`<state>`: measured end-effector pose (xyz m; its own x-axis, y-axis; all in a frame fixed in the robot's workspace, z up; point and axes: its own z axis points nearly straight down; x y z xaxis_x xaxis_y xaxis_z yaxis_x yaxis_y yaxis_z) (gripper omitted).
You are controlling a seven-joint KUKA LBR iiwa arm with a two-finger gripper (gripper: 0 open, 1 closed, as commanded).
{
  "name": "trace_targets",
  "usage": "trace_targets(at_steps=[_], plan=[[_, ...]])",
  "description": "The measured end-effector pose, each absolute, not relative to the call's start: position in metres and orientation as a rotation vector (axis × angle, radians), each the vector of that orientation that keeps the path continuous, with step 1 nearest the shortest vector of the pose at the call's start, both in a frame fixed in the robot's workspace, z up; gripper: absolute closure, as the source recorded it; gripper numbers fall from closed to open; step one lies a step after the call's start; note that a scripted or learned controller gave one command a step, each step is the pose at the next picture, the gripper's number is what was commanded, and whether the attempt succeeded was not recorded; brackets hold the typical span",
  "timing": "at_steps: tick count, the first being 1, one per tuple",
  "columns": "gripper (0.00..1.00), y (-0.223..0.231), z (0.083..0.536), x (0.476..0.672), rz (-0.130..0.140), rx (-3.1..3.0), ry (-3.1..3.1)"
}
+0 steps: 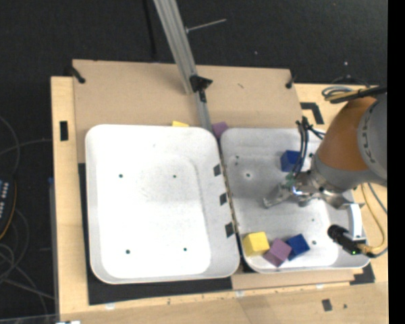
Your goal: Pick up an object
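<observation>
In the camera view, the gripper (278,198) hangs low over the right bin (246,155), pointing toward that bin's middle; whether the claw is apart or together cannot be told. The nearest candidate, a blue cube (289,160), lies just beyond it toward the bin's far wall. 3 more blocks cluster at the near edge: a yellow cube (256,242), a purple block (279,252) and another blue block (298,245). All look small, hard-edged and matte. The left bin (148,201) is smooth white plastic.
</observation>
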<state>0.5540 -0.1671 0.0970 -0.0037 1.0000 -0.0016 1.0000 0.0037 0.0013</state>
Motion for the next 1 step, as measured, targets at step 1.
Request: trace_targets(at_steps=[1], plan=[[0.0, -0.213, 0.0984, 0.6224, 0.003, 2.211, 2.219]])
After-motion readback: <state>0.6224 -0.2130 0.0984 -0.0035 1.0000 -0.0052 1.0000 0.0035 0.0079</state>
